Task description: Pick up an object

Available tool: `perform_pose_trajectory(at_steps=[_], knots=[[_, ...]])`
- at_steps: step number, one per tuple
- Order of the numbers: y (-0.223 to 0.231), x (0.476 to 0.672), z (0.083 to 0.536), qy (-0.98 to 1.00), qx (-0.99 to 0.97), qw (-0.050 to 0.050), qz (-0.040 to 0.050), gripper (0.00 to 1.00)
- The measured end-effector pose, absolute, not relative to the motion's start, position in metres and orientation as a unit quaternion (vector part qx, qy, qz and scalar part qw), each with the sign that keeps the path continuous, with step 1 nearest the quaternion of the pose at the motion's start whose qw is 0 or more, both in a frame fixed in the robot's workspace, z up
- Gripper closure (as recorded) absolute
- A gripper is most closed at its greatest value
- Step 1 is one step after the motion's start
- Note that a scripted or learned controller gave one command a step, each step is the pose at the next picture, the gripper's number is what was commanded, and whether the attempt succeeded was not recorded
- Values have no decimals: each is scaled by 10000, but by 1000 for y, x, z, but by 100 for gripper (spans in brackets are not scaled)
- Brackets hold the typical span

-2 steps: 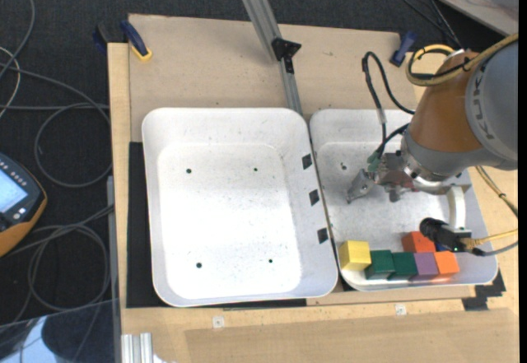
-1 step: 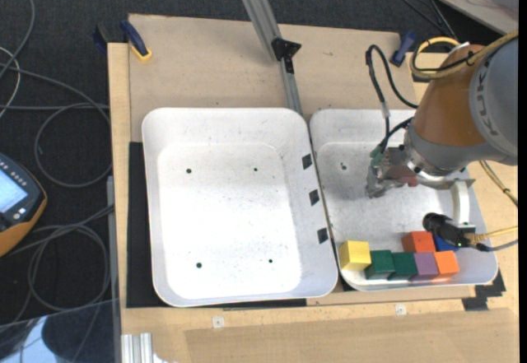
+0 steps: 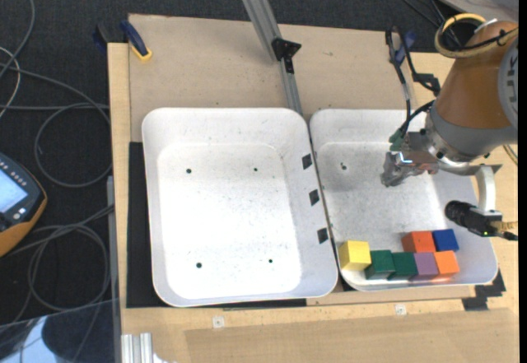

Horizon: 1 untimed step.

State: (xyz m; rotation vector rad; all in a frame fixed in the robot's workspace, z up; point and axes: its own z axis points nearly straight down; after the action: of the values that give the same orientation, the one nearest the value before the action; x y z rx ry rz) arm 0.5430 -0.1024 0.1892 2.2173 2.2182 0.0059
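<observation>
Several small blocks lie packed along the front edge of the right bin: a yellow block, a dark green block, another green block, a purple block, an orange block, a red-orange block and a blue block. My gripper hangs over the middle of the right bin, behind the blocks and apart from them. Nothing shows between its fingers.
The left bin sits beside the right one, split by a shared rim with black clips. A slanted metal rail runs from the back to the bins. Cables hang beside the arm's orange band.
</observation>
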Motion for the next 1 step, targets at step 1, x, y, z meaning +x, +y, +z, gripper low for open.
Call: perform_pose_trajectory(at_steps=[1], knots=[[-102,546,254,7078,7064,38,28,100]])
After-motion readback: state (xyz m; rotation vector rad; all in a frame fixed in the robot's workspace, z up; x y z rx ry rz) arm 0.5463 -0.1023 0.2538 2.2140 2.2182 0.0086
